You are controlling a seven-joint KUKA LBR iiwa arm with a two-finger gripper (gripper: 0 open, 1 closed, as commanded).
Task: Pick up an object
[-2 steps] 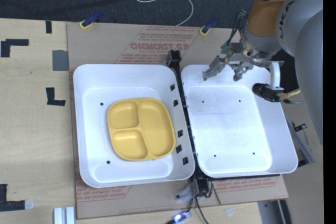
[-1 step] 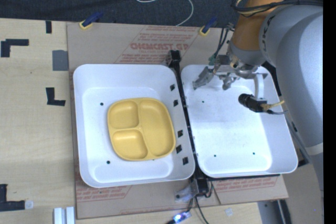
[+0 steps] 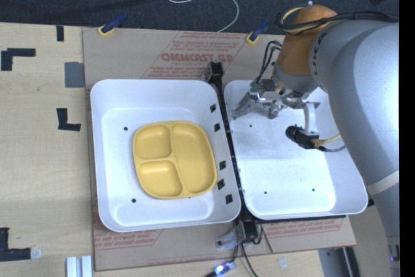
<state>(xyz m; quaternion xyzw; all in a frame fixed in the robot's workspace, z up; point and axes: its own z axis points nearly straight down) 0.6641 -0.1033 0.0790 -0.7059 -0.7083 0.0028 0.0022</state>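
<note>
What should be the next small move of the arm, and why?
Probably a sideways move toward the left bin, then down. The gripper sits over the right bin, near its upper left corner, while the yellow divided plate lies flat in the left bin, apart from it.

Divided plate (image 3: 174, 159) in left bin (image 3: 107, 100); claw (image 3: 246, 105) over right bin (image 3: 337, 194).

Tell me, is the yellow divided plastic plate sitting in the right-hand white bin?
No, the yellow divided plastic plate lies flat in the left white bin, while the end effector is over the right white bin.
</note>
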